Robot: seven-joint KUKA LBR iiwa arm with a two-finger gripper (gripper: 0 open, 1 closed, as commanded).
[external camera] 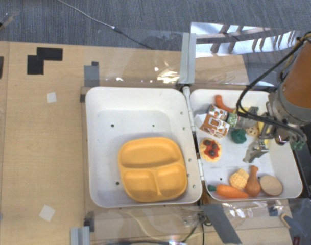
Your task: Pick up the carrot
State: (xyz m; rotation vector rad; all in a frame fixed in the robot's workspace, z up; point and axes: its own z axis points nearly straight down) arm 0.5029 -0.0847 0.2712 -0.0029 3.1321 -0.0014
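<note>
The carrot (231, 191) is orange and lies flat against the front wall of the right bin (293, 172), pointing left to right. My gripper (256, 152) hangs over the middle of that bin, above and to the right of the carrot, just over the tip of a brown drumstick (253, 180). A clear gap separates the gripper from the carrot. The grey arm with its orange band (303, 75) reaches in from the right.
Beside the carrot sit a corn piece (239, 177) and a tan egg-like toy (270, 185). A pizza slice (211, 148), a carton (215, 122), a green toy (238, 136) and a sausage (224, 103) fill the bin's left half. A yellow divided plate (152, 167) lies in the left bin (109, 111).
</note>
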